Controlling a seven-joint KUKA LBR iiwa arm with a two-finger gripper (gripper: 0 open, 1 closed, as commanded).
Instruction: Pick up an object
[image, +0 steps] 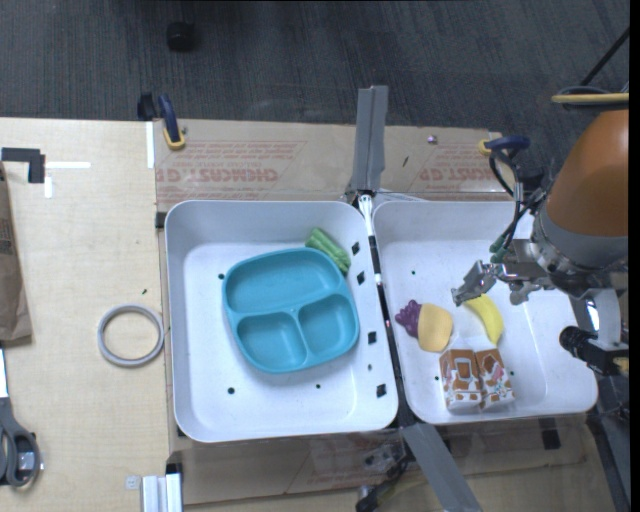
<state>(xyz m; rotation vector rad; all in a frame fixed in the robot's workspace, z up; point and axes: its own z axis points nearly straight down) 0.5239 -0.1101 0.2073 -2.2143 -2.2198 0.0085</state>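
My gripper (474, 287) hangs over the right bin (560, 395), just above the upper end of a yellow banana (488, 320). Nothing is visibly held. To the left of the banana lie a round yellow fruit (435, 327) and a small purple bunch of grapes (407, 317), the two touching. A brown and white printed packet (477, 380) lies flat near the bin's front wall. The arm's orange band (598, 180) and grey wrist (570, 262) reach in from the right.
The left bin (200, 400) holds a blue divided plate (290, 310) with a green object (329, 249) at its far edge. On the bench to the left lie a grey ring (130, 334) and scissors (15, 452). Cables (515, 190) hang beside the arm.
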